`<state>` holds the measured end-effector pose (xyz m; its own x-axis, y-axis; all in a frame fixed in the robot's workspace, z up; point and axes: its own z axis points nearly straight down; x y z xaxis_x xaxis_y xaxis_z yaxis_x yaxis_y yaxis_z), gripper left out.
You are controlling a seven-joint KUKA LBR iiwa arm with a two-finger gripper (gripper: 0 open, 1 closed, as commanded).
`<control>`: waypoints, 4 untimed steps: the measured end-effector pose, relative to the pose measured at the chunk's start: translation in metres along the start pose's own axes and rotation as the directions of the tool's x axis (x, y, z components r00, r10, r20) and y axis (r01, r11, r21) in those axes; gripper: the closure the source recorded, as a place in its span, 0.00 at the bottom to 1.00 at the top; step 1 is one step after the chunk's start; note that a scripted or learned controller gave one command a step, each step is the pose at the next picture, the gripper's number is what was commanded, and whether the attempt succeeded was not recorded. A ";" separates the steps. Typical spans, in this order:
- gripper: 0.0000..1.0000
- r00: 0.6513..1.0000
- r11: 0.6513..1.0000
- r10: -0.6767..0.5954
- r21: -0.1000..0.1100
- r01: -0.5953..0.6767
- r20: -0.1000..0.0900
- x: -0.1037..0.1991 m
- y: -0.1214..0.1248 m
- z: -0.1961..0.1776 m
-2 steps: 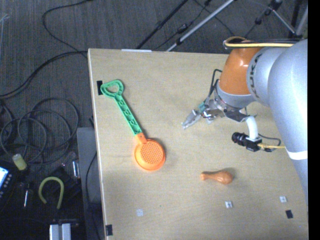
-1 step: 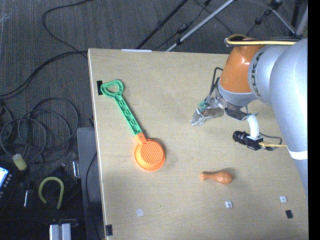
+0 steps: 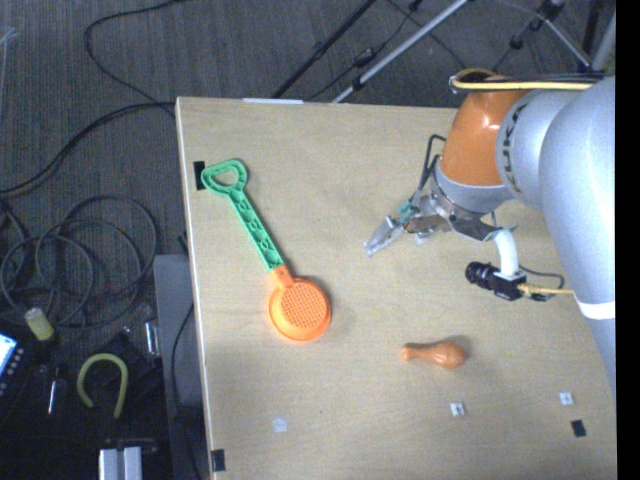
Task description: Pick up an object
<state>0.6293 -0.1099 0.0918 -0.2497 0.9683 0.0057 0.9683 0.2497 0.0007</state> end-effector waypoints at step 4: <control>1.00 0.908 0.908 -0.418 0.003 0.418 0.006 0.017 -0.025 -0.109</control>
